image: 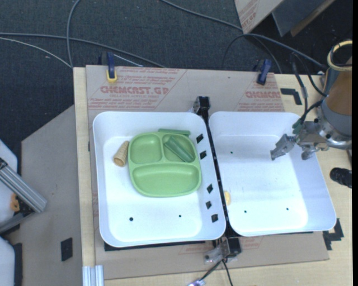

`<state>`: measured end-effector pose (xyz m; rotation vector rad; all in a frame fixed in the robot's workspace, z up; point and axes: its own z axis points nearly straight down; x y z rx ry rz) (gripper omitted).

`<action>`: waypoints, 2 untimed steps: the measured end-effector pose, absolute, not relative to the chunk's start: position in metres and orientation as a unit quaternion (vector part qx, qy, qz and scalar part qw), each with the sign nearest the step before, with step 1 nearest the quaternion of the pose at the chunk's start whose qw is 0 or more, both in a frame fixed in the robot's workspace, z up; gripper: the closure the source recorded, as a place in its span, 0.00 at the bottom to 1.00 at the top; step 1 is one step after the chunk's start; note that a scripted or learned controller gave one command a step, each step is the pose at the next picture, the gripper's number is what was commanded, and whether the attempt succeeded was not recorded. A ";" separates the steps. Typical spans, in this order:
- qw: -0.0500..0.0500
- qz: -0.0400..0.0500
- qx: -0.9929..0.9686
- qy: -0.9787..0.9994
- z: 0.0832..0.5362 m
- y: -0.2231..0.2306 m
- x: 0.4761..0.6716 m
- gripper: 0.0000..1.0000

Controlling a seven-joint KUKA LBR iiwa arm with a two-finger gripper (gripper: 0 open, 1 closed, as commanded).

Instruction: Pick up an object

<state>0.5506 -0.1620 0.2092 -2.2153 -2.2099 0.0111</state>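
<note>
Hovering over the right bin (313, 218), our gripper (292, 146) hangs near its far right corner with fingers spread and nothing between them. We see a green divided plate (165, 179) in the left bin (112, 223), a green piece (180, 148) in one compartment and a tan cone (121, 153) just beside its left rim.

A brown board (140, 84) printed with red lettering lay on a dark floor (45, 61), carrying two shallow white bins side by side, the left bin (106, 167) at nine o'clock and the right bin (313, 184) at three o'clock. Two blue clamps, one (111, 66) at eleven o'clock and one (263, 71) at one o'clock, gripped the board's far edge. Thin cables (72, 33) crossed the floor at twelve o'clock, and a cardboard box (254, 11) sat at one o'clock.
</note>
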 end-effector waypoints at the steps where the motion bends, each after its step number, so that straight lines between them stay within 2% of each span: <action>1: 0.001 0.000 -0.707 -0.707 0.216 -0.162 0.554 0.00; 2: 0.003 0.001 -0.707 -0.707 0.155 -0.168 0.553 0.00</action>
